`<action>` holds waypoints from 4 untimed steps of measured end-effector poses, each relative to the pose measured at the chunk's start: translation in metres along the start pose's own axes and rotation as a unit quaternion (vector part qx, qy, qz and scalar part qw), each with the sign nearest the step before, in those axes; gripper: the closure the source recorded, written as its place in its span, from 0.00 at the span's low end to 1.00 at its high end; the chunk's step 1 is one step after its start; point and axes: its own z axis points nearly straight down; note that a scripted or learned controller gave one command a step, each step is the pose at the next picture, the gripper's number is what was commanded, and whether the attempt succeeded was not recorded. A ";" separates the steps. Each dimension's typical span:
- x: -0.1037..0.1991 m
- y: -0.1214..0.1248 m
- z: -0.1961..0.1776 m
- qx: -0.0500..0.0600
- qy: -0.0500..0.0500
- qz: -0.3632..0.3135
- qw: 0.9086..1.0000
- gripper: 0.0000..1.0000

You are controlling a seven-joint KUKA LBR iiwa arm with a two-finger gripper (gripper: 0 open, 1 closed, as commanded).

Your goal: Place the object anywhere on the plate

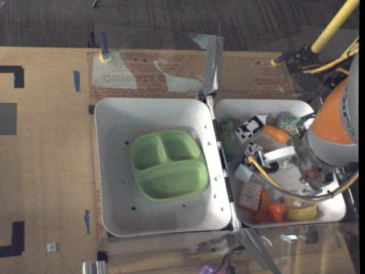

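Note:
A green plate (pixel 169 165) with three compartments lies in the middle of the left bin (pixel 114 124), with nothing on it. My gripper (pixel 311 177) hangs over the right bin (pixel 336 210), below the grey wrist and orange band, near the bin's right side. The wrist hides what lies directly beneath it. Nothing shows as held. Loose things lie around it: a black-and-white carton (pixel 248 129), an orange item (pixel 277 134), a red tomato (pixel 277 212), a yellow banana (pixel 303 213) and a small labelled box (pixel 250 194).
A metal divider (pixel 219 153) separates the two bins. A green item (pixel 227 133) rests against the right bin's left wall, and a green-and-white packet (pixel 288 120) lies at its back. Yellow cables loop over the right bin's front.

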 end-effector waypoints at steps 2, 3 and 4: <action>-0.012 0.044 0.003 0.001 0.000 0.002 1.000 0.00; -0.020 0.079 0.020 0.001 0.000 0.024 1.000 0.00; -0.019 0.075 0.035 0.002 0.000 0.009 1.000 0.00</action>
